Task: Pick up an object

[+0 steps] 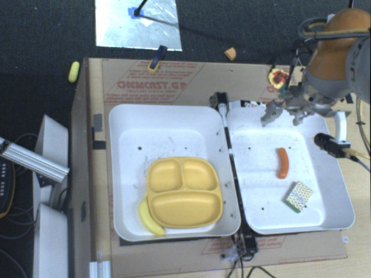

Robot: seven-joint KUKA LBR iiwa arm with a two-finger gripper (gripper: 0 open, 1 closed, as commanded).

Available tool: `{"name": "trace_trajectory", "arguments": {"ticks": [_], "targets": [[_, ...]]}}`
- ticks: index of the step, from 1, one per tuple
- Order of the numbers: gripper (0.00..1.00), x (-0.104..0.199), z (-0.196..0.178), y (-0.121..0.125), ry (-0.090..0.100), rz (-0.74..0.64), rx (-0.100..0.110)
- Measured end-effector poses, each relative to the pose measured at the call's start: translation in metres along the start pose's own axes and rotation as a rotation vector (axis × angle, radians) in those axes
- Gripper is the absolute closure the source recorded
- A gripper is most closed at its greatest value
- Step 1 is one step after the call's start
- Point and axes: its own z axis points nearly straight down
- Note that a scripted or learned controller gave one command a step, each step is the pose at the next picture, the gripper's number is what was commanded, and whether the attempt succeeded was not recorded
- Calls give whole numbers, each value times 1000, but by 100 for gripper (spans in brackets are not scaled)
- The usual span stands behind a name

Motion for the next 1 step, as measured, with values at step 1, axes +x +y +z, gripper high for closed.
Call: {"name": "trace_trajectory", "arguments": {"ticks": [1], "targets": [[0, -68, 113, -34, -1, 3, 4]]}}
